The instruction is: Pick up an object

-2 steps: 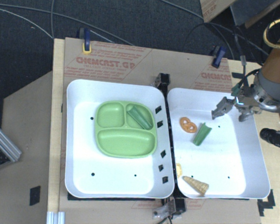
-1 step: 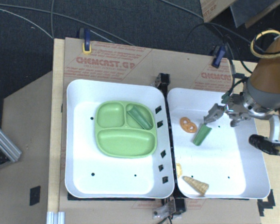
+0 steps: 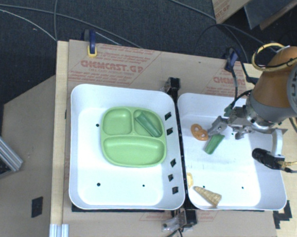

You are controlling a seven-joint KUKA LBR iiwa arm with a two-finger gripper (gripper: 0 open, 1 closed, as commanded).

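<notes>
Tool [image 3: 225,128] hovers at the right bin's [image 3: 265,200] twelve o'clock with spread fingers holding nothing, the green stick [image 3: 213,144] lying just at its seven o'clock, so I'd centre both fingers astride it before closing.

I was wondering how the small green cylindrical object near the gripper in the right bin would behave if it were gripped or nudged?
The small green cylindrical object looks rounded and elongated, so it would probably roll sideways if nudged on the smooth floor of the right white bin. It appears solid and stiff, likely light for its size. Its smooth surface might slip between the fingers of the gripper.
</notes>
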